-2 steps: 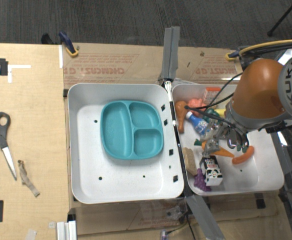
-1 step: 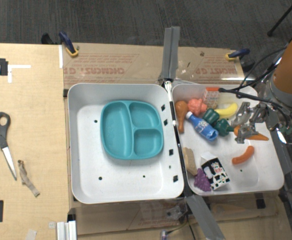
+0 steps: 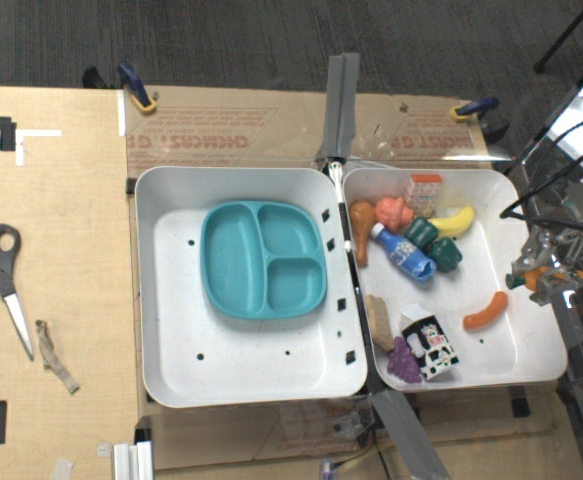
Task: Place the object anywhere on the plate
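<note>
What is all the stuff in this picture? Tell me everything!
plate: 1, teal, three sections, in left bin
left bin: 1, white
right bin: 1, white
banana: 1, yellow, right bin, far side
bottle: 1, blue, right bin
green toy: 1, beside the bottle
sausage: 1, orange, right bin
drumstick: 1, brown, by the divider
cow carton: 1, black and white, near side
grapes: 1, purple, beside carton
scissors: 1, grey, bench at left
pincer: 1, over right bin's right rim

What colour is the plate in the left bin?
The plate is teal, a blue-green, all over its three compartments. The camera view shows it clearly.
</note>
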`<control>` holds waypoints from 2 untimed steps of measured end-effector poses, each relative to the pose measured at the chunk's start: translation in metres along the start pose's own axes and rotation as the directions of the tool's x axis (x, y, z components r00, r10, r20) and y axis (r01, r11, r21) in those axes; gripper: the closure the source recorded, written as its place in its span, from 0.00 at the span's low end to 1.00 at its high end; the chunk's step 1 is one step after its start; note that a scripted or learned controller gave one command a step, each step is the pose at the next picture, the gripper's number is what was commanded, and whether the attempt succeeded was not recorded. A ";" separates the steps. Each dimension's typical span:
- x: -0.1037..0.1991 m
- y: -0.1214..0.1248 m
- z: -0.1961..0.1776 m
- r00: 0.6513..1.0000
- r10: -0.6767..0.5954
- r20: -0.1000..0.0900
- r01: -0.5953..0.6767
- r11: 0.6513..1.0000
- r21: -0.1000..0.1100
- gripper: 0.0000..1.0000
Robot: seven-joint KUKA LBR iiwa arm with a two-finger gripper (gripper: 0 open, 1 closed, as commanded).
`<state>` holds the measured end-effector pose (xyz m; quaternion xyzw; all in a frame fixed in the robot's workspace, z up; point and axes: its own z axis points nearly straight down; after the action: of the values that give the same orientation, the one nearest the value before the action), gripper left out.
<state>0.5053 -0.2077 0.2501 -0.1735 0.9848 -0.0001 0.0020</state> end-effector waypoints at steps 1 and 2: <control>-0.035 -0.026 0.080 0.977 -0.212 0.000 0.212 0.977 -0.001 1.00; 0.010 -0.011 0.032 0.875 -0.485 0.000 0.485 0.875 -0.003 1.00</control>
<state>0.4999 -0.2209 0.2176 -0.4145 0.9100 0.0007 0.0016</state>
